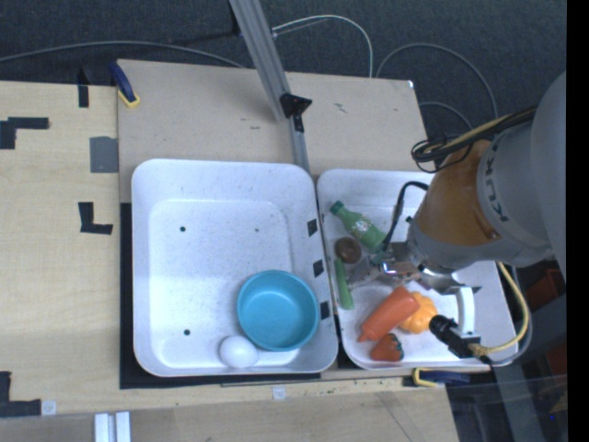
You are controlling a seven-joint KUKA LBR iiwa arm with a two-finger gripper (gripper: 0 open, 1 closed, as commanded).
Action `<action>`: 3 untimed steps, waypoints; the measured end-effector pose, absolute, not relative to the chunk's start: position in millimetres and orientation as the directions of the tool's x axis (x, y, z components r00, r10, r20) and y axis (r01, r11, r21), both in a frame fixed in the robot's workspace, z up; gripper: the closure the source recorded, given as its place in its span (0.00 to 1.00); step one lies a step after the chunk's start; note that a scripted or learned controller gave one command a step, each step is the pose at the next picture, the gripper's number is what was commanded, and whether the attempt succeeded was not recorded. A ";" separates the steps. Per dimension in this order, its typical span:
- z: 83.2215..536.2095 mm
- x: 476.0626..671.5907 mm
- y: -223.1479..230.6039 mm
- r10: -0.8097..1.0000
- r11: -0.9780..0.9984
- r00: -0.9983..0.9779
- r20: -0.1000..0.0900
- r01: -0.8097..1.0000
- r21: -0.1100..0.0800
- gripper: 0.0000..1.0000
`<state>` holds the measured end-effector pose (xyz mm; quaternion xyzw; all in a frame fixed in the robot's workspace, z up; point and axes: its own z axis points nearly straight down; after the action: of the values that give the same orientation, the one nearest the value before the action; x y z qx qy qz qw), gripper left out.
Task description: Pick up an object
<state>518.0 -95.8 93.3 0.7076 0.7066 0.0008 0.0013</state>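
Fingers first: whether they stand open or closed I cannot tell, since the wrist hides most of them; the gripper (391, 267) hangs low over the middle of the right bin, and nothing can be seen held in it.

The table (212, 109) carries both bins. The left bin (184, 191) holds a blue bowl (277, 308) near its front right corner, with a white ball (237, 350) touching the bowl's front left edge. The right bin (492, 334) is the crowded one. The arm (502, 196) reaches across it from the right. Just below the gripper lie a carrot (386, 312) and a yellow piece (421, 315) beside it, then a small red piece (388, 346) nearer the front wall. A green bottle (358, 226) lies tilted just left of the gripper, with a small brown thing (347, 249) and a green stick (343, 285) below it.

The step in hand looks like the descent onto a target, probably the carrot or the bottle. Next the gripper should settle squarely astride one thing, close, and lift straight up, without dragging its neighbours.
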 end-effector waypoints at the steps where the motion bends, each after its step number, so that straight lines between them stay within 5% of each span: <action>1: 102.9 517.7 -94.8 1.000 0.001 -0.001 0.000 1.000 0.002 1.00; 3: 226.4 518.2 -100.0 1.000 0.002 -0.002 -0.001 1.000 0.005 1.00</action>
<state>518.2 -100.0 226.4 0.7065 0.7077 0.0013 0.0020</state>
